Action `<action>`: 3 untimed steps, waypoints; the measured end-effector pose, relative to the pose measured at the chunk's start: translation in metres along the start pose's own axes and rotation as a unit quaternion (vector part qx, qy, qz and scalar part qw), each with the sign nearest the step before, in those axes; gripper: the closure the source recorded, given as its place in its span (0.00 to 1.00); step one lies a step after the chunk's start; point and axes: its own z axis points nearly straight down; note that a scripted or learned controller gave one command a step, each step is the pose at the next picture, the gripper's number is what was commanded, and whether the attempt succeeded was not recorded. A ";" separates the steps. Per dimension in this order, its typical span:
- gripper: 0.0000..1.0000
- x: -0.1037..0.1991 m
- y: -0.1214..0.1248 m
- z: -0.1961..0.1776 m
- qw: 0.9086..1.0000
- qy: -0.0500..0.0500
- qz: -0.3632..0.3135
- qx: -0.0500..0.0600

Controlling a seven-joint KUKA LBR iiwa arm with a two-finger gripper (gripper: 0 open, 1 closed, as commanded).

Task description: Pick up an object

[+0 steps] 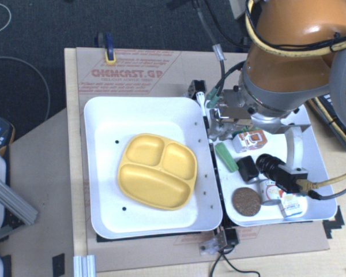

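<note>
My gripper hangs low over the far left corner of the right bin, close to the wall between the two bins. The big orange and grey wrist hides the back of that bin. Just in front of the gripper lie a green stick-shaped piece and an orange and white packet. Nearer the front are a small black block, a brown disc, a red and white item and a blue and white packet. I see nothing held in the gripper.
A yellow divided plate sits upside-up in the middle of the left bin. A cardboard sheet lies under the bins. Cables run behind the bench on the dark floor.
</note>
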 end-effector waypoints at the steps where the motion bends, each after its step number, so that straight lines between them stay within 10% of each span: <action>1: 1.00 -0.004 0.000 -0.006 1.000 -0.002 0.004 0.003; 3: 1.00 -0.003 0.001 -0.026 1.000 -0.003 0.002 0.001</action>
